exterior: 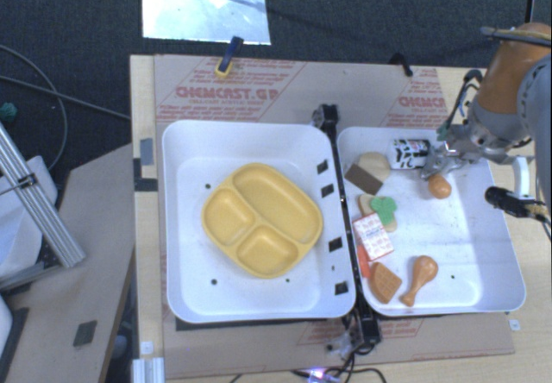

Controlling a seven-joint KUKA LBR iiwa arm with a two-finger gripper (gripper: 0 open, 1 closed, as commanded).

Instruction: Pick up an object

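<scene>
Over the right bin (500, 273) my gripper (437, 164) hangs near the back wall; whether it is parted or closed I cannot tell. Just below sits an orange ball (440, 188), and beside me a black-and-white can (409, 153). Farther off lie a drumstick (420, 275), a green toy (383, 209) and a red-and-white carton (373, 236). A yellow plate (261, 219) fills the left bin (185, 286).

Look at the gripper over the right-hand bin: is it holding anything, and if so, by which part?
It cannot be told. The gripper sits low in the right bin, between a small can and an orange ball, with nothing clearly in its grasp.
</scene>
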